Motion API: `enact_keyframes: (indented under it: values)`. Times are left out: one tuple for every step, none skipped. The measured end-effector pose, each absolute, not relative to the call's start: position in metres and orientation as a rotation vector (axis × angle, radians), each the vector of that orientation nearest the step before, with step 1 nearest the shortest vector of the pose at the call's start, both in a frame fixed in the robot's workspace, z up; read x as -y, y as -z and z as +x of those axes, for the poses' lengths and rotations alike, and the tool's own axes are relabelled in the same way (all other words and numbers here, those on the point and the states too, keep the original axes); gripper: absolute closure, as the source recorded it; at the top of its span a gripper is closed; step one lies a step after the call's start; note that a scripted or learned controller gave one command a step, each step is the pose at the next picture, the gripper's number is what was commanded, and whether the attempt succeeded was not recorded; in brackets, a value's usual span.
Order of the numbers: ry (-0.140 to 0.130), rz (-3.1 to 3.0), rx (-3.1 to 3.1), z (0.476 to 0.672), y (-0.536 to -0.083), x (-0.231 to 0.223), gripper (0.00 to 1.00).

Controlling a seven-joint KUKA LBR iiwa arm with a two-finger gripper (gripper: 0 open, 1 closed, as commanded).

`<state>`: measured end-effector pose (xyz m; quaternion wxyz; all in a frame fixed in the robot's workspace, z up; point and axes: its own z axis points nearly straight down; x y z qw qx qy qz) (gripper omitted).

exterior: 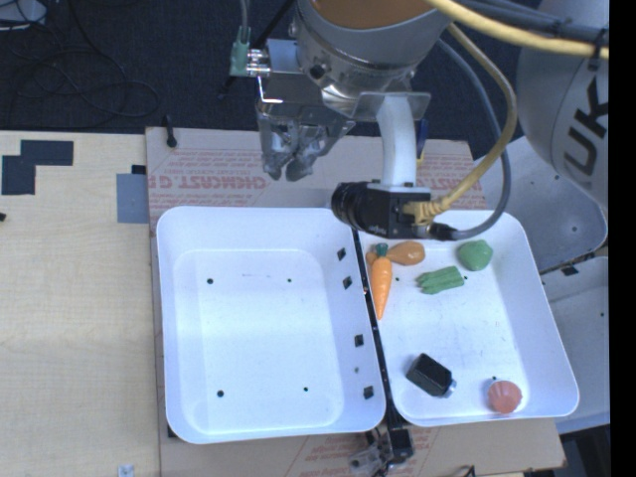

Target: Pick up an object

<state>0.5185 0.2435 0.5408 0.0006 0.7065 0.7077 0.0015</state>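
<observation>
Carrot in right bin, gripper raised above left bin's far edge, finger state unclear.

Six small objects lying loose in the right-hand white bin.

An orange carrot lies lengthwise along the bin's 9 o'clock wall, green top toward 12. Touching its top, at 11 o'clock, sits an orange-tan lump. A round green piece rests near 1 o'clock, with a flat, elongated green piece just beside it toward the centre. A black block, tilted, lies at 6 o'clock; a reddish ball sits at 5 o'clock.
</observation>
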Motion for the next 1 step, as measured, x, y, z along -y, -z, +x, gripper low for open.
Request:
enact_keyframes:
  values:
    - [0.016,2.225,-2.222,0.5719,-0.4910,-0.2434,1.00]
